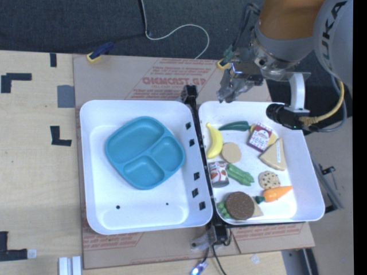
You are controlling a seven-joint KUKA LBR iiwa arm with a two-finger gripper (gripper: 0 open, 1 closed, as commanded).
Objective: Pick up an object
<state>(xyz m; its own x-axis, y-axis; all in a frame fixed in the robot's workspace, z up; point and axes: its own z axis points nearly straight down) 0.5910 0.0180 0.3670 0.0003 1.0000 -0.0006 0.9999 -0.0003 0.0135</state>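
Arm (304, 16) cut off at top edge; can (218, 173) label too small to read

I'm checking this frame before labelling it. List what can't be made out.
- Gripper, camera view: small and dark over the right bin's far rim, so its state is unclear.
- Arm: cut off by the top and right edges.
- Can: label too small to read.
- Burger: it covers most of the green piece beneath.
- Cable: runs off the top edge.
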